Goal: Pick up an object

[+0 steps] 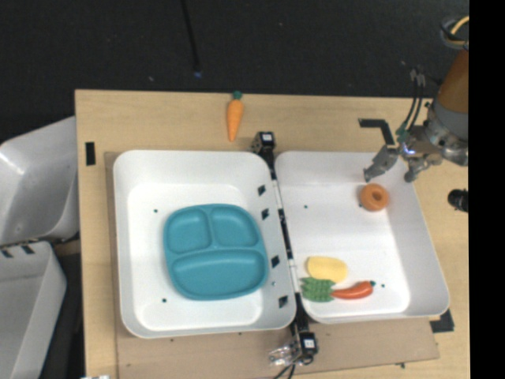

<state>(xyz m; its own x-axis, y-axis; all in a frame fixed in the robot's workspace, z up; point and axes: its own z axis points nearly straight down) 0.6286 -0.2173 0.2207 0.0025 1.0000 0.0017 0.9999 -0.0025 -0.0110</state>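
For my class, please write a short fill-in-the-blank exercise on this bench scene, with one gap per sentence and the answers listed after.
1. The blue divided plate lies in the ____ bin.
2. The toy carrot lies on the bench, ____ both bins.
3. The end effector hangs above the brown ring-shaped ____.
4. The red pepper lies in the ____ bin.

Answers: left; outside; doughnut; right

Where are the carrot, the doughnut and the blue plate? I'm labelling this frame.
carrot (233,118), camera view, middle of its orange body.
doughnut (375,197), camera view, its ring.
blue plate (215,251), camera view, central divider.
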